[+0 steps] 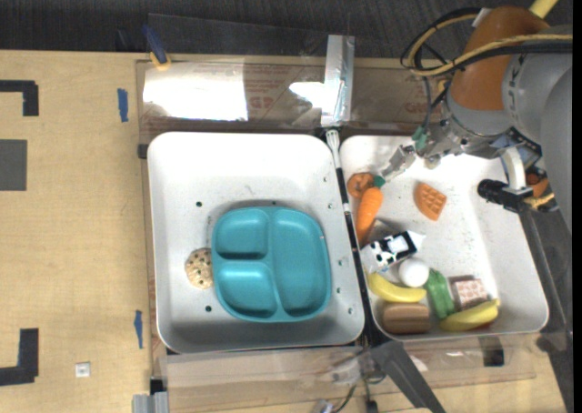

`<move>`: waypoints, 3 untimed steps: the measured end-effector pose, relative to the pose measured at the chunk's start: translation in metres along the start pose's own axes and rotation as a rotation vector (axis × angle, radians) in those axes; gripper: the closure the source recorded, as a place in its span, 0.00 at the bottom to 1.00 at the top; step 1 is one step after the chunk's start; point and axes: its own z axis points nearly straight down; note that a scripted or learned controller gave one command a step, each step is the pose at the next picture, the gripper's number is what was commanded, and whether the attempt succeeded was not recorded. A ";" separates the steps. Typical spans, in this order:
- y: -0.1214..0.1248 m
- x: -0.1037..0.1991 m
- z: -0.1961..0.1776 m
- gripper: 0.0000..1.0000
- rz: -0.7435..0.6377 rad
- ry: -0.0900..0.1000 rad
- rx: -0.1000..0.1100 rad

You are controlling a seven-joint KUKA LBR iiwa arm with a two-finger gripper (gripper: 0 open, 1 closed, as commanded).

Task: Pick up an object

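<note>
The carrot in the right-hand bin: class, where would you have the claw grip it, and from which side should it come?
Grip the carrot across its thicker upper half, coming straight down from above. It lies flat, lengthwise along the right bin's left wall, tapering toward the nearer end, so closing across its width probably suits best. The wall crowds one side, so clearance looks tight.

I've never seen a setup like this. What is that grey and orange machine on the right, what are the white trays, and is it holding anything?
One camera looks down on a bench. The grey and orange machine is a robot arm reaching in from the right; its gripper hangs above the right bin, near a toy carrot. Nothing shows between its fingers. That bin also holds an orange waffle piece, a banana, a white egg and other toy food. The left bin holds a teal divided plate with a cookie beside it.
</note>
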 end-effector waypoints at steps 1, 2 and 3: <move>-0.079 -0.008 0.020 0.00 -0.045 0.006 0.010; -0.075 -0.007 0.008 1.00 -0.048 0.003 0.002; -0.045 0.062 -0.085 1.00 0.024 0.006 -0.001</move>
